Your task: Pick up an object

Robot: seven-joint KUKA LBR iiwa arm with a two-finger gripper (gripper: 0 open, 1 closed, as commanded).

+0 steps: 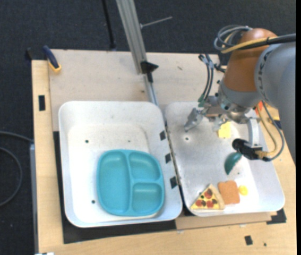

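My gripper [217, 121] hangs low over the back part of the right bin [203, 158], under the grey wrist with its orange band. A small yellow object [224, 130] lies right beneath it, partly covered by the hand; whether they touch I cannot tell. A dark green piece [232, 162] lies a little nearer the front. Along the right bin's front edge sit a toy pizza slice [207, 198], an orange-brown block [228, 192] and a tiny yellow piece [242, 190].
The left bin [81, 126] holds a teal divided plate [130, 183]. A slanted metal post [134, 33] rises behind the bins. Cables loop around the wrist at the right bin's back right corner.
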